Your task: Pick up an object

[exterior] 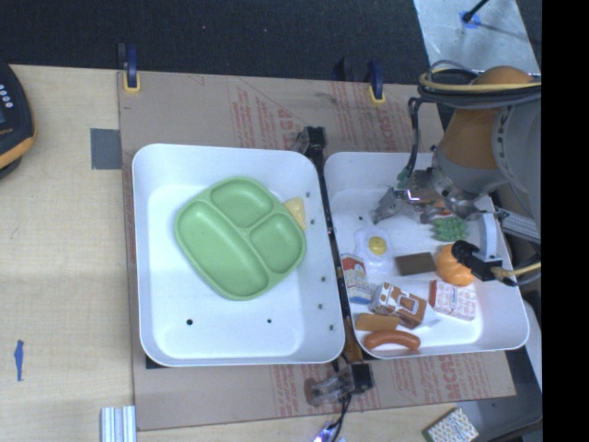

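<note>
While the arm [488,136] hangs over the right bin [515,339], whether its fingers are spread cannot be told.
Green plate [241,238], left bin [147,274]: stiff, slick, awkward. Sausage [391,342], right bin's near edge: light, firm, best pinched across its middle.

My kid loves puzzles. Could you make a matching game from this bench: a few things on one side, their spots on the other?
Things:
1. green plate
2. hot dog
3. orange
4. brown block

Spots:
A. front edge of the right bin
B. left bin
C. right bin, right next to the orange
D. beside the arm

Pairs: 1-B, 2-A, 3-D, 4-C
</note>
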Tool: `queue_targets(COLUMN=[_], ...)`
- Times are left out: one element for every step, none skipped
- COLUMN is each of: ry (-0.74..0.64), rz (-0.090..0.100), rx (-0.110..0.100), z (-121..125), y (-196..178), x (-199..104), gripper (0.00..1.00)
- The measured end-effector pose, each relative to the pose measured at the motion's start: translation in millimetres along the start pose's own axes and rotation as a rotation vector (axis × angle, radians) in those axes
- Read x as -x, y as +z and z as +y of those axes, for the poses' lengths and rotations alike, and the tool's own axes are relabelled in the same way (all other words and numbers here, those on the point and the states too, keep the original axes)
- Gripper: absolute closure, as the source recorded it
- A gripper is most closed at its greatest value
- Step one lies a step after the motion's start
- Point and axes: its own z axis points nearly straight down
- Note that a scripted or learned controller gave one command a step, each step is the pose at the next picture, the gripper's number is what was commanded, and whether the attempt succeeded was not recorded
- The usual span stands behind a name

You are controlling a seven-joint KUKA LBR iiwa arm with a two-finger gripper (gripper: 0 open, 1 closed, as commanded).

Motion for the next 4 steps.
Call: queue_targets(ry=[0.003,0.003,0.001,0.001], rz=[0.001,0.002,0.001,0.001], rx=[-0.009,-0.007,-0.008,-0.009], z=[-45.8,-44.1,-43.9,-79.0], y=[0.6,-9.7,-10.1,1.1], x=[-30.7,-29.7,-29.8,-24.4], gripper=[0.00,1.00,0.00,0.00])
